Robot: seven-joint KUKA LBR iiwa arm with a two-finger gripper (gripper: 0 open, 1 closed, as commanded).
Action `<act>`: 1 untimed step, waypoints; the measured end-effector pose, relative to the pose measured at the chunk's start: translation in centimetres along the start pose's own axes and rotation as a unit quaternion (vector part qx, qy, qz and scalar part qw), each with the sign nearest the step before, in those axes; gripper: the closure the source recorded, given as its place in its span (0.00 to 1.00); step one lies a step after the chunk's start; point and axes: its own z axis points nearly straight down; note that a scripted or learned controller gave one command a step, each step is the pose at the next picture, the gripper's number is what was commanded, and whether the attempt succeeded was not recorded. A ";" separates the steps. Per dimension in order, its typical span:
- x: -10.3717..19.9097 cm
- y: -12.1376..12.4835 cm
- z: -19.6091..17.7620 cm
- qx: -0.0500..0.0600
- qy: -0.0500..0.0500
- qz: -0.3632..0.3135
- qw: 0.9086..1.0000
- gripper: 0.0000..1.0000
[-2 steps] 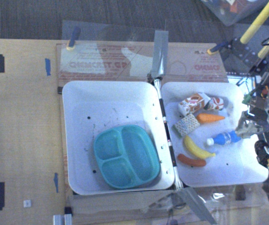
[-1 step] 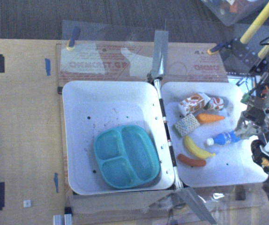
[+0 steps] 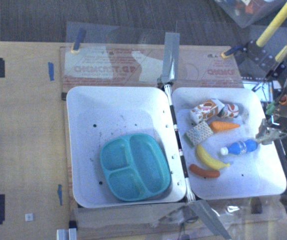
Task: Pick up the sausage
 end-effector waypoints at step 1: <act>3.6 5.7 0.8 0.000 0.000 -0.010 1.000 1.00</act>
